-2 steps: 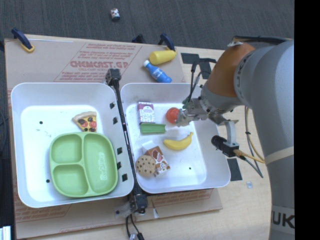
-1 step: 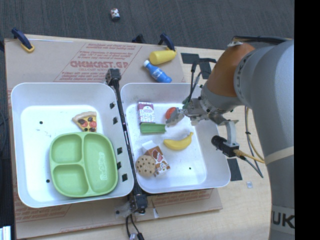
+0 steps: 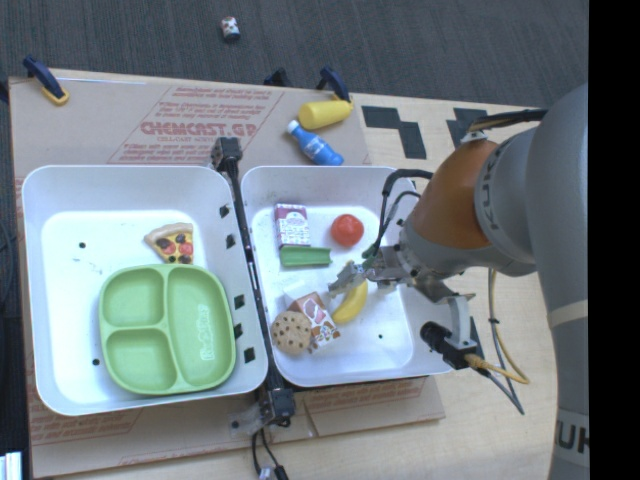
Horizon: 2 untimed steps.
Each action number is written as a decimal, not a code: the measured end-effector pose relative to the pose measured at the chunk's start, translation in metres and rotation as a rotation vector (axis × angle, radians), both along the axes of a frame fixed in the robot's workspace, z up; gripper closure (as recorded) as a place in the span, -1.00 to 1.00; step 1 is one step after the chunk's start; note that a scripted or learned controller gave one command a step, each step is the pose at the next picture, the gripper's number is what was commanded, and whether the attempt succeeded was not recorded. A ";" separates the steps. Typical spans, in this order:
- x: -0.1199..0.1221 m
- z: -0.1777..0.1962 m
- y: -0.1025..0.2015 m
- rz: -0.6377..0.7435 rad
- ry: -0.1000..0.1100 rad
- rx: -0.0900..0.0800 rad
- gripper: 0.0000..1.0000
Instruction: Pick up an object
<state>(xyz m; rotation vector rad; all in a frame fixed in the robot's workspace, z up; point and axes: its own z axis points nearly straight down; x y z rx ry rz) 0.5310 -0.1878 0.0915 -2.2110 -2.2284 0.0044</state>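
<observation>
Hovering pincer [image 3: 352,276] over banana [image 3: 351,305], fingers unclear

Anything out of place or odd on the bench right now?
Yes: a yellow bottle and a blue bottle lie on their sides on the bench, outside the bins, just behind the right bin. A small die-like cube sits on the floor.

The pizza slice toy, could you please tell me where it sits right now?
The pizza slice lies in the left bin, toward its back, just above the green divided plate.
</observation>
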 end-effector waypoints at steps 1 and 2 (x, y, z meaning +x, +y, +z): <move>0.001 0.011 0.000 0.005 0.000 -0.001 1.00; 0.002 0.021 0.000 0.011 0.001 -0.002 1.00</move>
